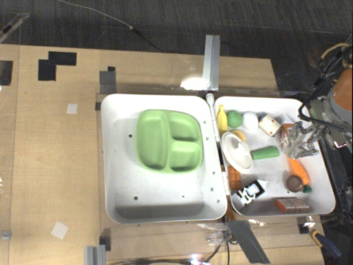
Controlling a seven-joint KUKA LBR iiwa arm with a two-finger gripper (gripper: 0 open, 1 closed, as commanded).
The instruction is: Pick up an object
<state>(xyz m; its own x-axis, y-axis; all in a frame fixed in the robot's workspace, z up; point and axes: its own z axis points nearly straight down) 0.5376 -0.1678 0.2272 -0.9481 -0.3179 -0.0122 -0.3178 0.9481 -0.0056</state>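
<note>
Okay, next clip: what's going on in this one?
A robot arm reaches in from the right, its gripper low over the right bin, just above a carrot. That bin is crowded with small items, among them a white bowl, a green cylinder and a banana. The left bin holds a green divided tray. Nothing looks gripped yet.

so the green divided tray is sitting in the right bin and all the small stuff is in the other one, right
Not quite. The camera view shows the green divided tray lying in the left bin, not the right one. The small stuff, such as the carrot and the white bowl, is in the right bin.
</note>
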